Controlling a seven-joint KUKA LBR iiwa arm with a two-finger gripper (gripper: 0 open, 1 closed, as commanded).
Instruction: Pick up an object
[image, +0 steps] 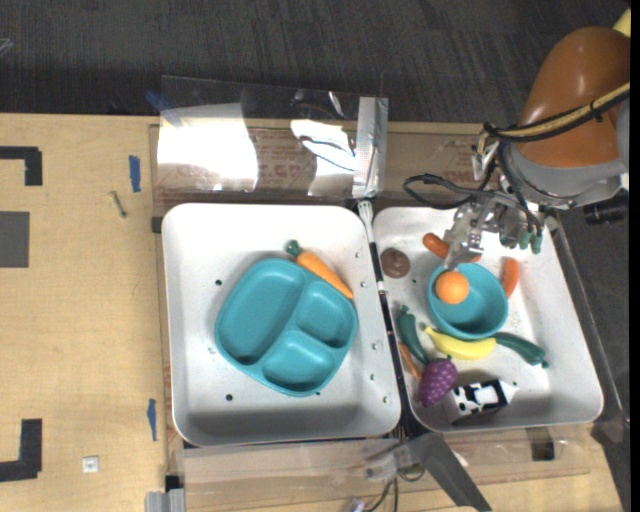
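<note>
Camera view: my gripper (470, 243), aperture unreadable, above blue bowl (468, 300); descend straight, centre on orange ball (453, 287).

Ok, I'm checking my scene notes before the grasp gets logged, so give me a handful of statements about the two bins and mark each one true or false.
1. The teal divided plate lies in the left bin. True.
2. A carrot rests at the divided plate's upper right edge. True.
3. The orange ball lies loose on the floor of the left bin. False: it sits inside the teal bowl in the right bin.
4. The banana lies just below the teal bowl. True.
5. The purple grapes sit on the divided plate. False: they lie in the right bin, near its lower left.
6. The gripper hangs over the left bin. False: it is over the right bin, above the bowl.
</note>
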